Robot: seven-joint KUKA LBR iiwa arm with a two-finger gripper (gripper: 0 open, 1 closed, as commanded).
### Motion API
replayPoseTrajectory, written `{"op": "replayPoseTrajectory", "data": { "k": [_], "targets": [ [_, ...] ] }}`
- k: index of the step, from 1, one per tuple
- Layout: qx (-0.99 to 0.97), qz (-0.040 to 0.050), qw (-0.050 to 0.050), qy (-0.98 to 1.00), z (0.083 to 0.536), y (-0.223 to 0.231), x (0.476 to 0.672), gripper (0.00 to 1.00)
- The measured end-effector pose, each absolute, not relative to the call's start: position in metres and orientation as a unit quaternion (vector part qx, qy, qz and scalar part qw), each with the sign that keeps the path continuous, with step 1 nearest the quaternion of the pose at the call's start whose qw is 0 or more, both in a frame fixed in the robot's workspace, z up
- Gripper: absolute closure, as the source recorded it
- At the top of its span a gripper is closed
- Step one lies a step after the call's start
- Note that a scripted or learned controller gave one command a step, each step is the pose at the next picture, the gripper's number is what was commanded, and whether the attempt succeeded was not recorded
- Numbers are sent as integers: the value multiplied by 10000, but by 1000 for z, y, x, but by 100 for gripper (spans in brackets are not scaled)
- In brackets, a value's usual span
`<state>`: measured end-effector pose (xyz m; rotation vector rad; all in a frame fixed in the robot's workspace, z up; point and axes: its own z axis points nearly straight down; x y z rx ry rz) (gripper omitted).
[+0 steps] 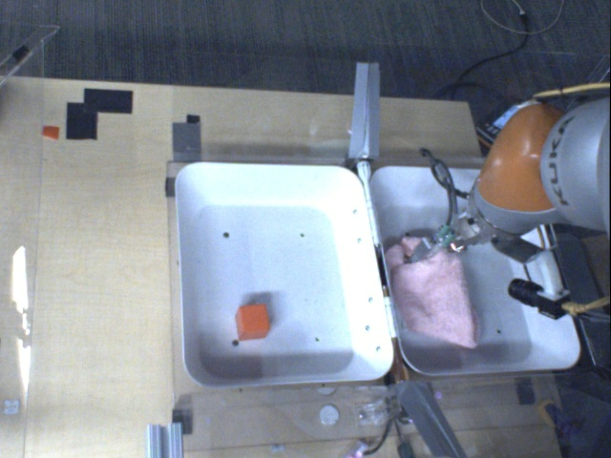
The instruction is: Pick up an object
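Right, down over the right bin (563, 346) the arm (549, 175) reaches in from the right side of the frame, its orange band bulging at upper right and the grey wrist angled down toward the bin's upper left. The gripper (447, 239) sits low there, right at the top edge of the pink cloth (434, 294) — touching it or just above it, hard to say from this angle. Whether it is parted or closed, I cannot tell; the tip is small and tangled with cabling, and nothing can be seen clamped in it. The cloth lies crumpled along the left side of the right bin, stretching from mid-height down toward the lower edge, close against the divider between the two bins. Over in the left bin (200, 256), an orange block (253, 322) rests alone on the floor at lower centre-left — well apart from the arm.
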<state>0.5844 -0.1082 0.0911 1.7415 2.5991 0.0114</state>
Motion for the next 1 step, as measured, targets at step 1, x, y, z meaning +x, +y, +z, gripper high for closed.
{"op": "replayPoseTrajectory", "data": {
  "k": [1],
  "targets": [
    [5566,37,66,8308,91,-108,585,0]
  ]
}}
